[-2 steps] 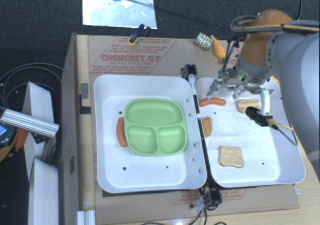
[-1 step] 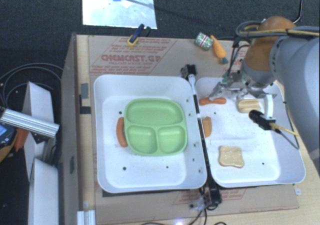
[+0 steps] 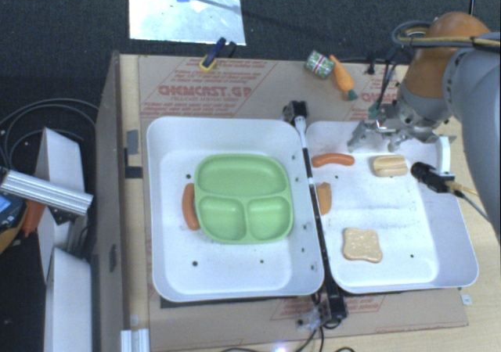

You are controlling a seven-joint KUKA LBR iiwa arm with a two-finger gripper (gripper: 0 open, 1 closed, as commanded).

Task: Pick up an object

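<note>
Bench and bins: the bench (image 3: 235, 84) carries two shallow white bins side by side. The left bin (image 3: 168, 147) holds a green divided plate (image 3: 243, 198) with a sausage (image 3: 189, 206) lying just beside its left edge. The right bin (image 3: 446, 260) holds the loose items open to picking: a slice of toast (image 3: 362, 245) toward the near side, a bread roll (image 3: 389, 165) toward the far side, a second sausage (image 3: 333, 159) just left of the roll, and a small orange piece (image 3: 323, 198) against the divider (image 3: 309, 178).

Arm: the grey arm (image 3: 477, 100) reaches in from the right, with its wrist over the far part of the right bin.

Step in hand, as judged: the approach. Nothing appears lifted; every item lies flat on a bin floor. The roll is the nearest candidate, lying just below and slightly right of the gripper.

Next move, as judged: line up over the chosen item, descend, and close on it across its narrow width. The roll's rounded shape may let it slip out sideways.

Gripper (image 3: 374, 136): it hangs above the far edge of the right bin, between the second sausage and the roll, and near both. No item is seen between its tips. Its metal parts merge in this view, so I cannot tell whether it stands apart or together.
</note>
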